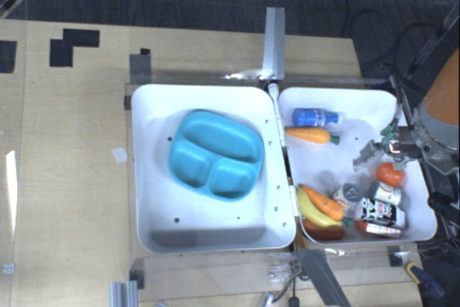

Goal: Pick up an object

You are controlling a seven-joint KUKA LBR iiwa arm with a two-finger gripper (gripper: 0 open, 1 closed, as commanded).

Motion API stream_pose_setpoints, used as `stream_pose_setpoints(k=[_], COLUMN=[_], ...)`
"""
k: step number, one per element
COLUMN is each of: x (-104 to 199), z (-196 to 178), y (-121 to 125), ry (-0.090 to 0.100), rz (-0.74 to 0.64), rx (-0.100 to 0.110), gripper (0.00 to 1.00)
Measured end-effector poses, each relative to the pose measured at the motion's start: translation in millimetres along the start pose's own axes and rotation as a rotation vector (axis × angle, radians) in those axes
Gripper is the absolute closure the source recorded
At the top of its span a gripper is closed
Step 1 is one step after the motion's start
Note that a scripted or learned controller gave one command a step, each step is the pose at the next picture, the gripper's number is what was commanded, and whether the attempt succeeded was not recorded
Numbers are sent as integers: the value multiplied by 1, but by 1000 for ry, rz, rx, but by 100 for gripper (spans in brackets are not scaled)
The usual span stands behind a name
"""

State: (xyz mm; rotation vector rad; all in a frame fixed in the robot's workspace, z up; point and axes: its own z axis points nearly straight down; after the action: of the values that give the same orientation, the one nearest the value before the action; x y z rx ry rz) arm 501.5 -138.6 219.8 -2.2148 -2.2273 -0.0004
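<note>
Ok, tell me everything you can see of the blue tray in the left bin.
The blue tray is a smooth, glossy, plastic-looking dish in light blue, with rounded corners. Ridges split it into three compartments: one long one along the far side and two smaller ones nearer the camera. Nothing lies in them. It sits open side up, turned at an angle to the bin's walls, near the middle of the left bin, resting on the white floor and apart from every wall. Nothing else touches it.

Even overhead light, soft shadows, bright white bins (144,154), slightly soft focus.
</note>
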Motion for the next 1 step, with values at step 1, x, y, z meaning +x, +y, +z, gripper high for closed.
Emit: stream_pose_setpoints(k=[1], x=[-16], z=[124], y=[21], ry=[0], rz=[49], rx=[-1], gripper=[0])
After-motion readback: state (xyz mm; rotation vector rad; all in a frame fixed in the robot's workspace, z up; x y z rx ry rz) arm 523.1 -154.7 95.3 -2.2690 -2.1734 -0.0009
